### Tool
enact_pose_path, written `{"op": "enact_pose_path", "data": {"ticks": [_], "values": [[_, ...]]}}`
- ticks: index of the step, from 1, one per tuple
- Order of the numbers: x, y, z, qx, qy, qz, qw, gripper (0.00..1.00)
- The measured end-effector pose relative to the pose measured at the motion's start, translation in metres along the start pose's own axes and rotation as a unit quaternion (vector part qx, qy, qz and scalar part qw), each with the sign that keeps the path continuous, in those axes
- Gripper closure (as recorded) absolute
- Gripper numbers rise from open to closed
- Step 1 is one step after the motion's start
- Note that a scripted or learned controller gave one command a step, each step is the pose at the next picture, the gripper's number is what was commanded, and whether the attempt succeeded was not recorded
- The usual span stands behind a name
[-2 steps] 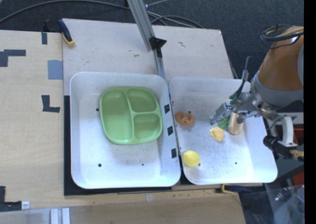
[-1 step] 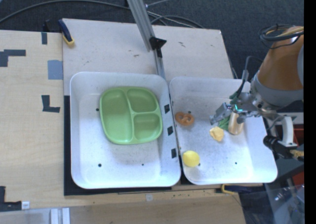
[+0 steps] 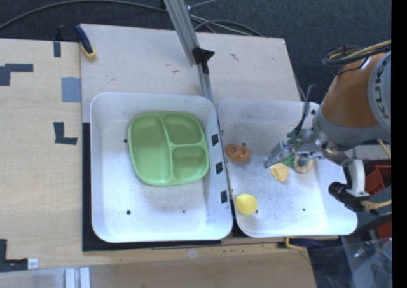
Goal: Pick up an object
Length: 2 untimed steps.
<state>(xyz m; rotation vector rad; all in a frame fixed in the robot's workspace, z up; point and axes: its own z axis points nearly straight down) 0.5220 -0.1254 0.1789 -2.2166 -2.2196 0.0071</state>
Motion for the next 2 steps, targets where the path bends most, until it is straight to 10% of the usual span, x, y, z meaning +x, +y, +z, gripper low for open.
{"op": "enact_pose_path", "data": {"ticks": [2], "values": [[0.001, -0.011, 0.091, -0.003, -0.001, 0.000, 1.0000, 0.00]]}}
